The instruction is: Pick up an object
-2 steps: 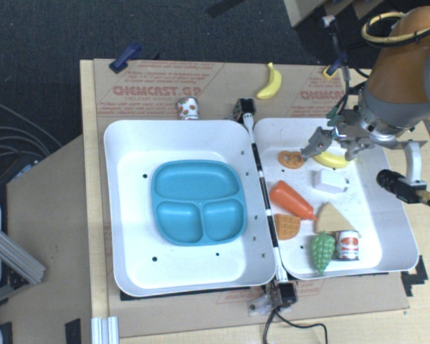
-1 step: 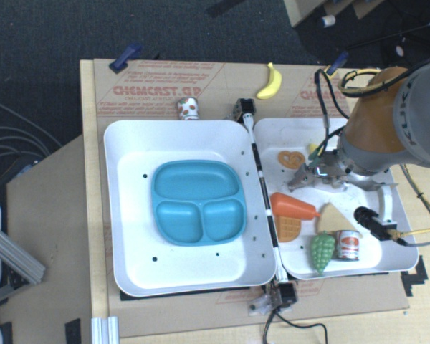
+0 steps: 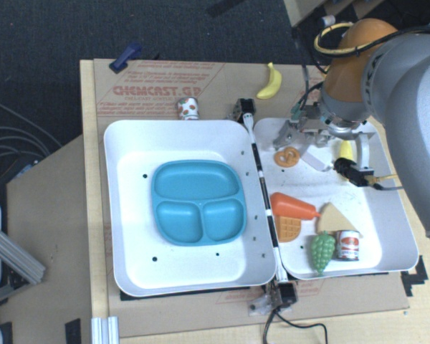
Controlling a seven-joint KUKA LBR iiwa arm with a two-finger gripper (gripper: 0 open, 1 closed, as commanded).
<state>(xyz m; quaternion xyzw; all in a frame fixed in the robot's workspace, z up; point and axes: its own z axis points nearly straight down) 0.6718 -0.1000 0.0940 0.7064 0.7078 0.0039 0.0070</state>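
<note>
**Operator:** Report the status of the pick.

**Technician:** Not complete. The arm [image 3: 358, 77] reaches in over the far end of the right bin [image 3: 387, 206], with the jaws low above the bin floor. No object is visible between the jaws. It cannot be determined from this view whether they are spread or pressed together.

**Operator:** Where are the candidate objects?

**Technician:** All of them lie in the right bin.
- A brown pretzel [image 3: 288, 156] lies at the far left of the bin, just beside the jaws. It is judged the likeliest target.
- A carrot [image 3: 294, 206], a waffle [image 3: 289, 228], a tan wedge [image 3: 334, 218], a green item [image 3: 321, 253] and a small can [image 3: 349, 246] sit clustered at the near end, apart from the jaws.

**Operator:** What else is on the bench [image 3: 158, 92]?

**Technician:** The left bin [image 3: 125, 192] holds a blue divided plate [image 3: 198, 201]. A banana [image 3: 270, 83] lies on the bench beyond the bins.

**Operator:** What steps remain?

**Technician:** By estimate, the whole grasp remains. The jaws must be centred on one object, confirmed closed on it, and then raised clear of the bin. The task is at the approach stage.
</note>
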